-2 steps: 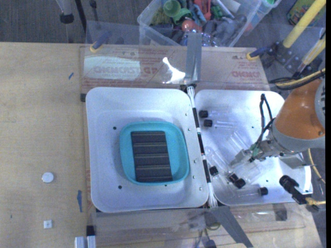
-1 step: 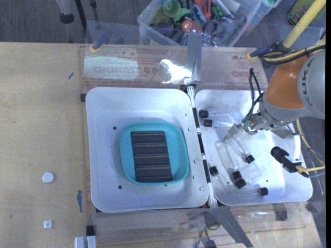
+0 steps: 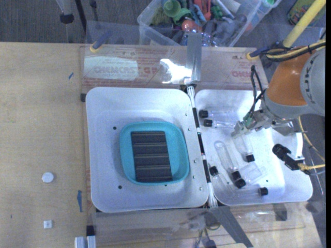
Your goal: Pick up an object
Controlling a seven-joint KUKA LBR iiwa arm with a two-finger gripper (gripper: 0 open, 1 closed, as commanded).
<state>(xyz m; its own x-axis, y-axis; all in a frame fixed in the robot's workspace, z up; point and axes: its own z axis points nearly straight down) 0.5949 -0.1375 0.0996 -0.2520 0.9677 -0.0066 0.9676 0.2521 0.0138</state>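
**Inspector:** State your position and the progress of the pick.

**Gripper:** I (image 3: 242, 129) hang over the right bin (image 3: 297, 190), near its upper middle, among several clear vials with black caps. One clear vial (image 3: 222, 153) lies just below me; another vial (image 3: 214, 122) lies just to my left. A loose black cap (image 3: 262, 191) sits near the bin's lower edge. The left bin (image 3: 103, 112) holds a teal tray (image 3: 126, 138) with a dark ribbed insert.

**Inspector:** Anything between your fingers?

**Gripper:** I see nothing held. Whether my fingers stand wide or narrow, I cannot tell; the wrist hides them.

**Inspector:** Assessment?

**Gripper:** In my judgement the pick is not yet made. Closing on a vial and lifting both remain.
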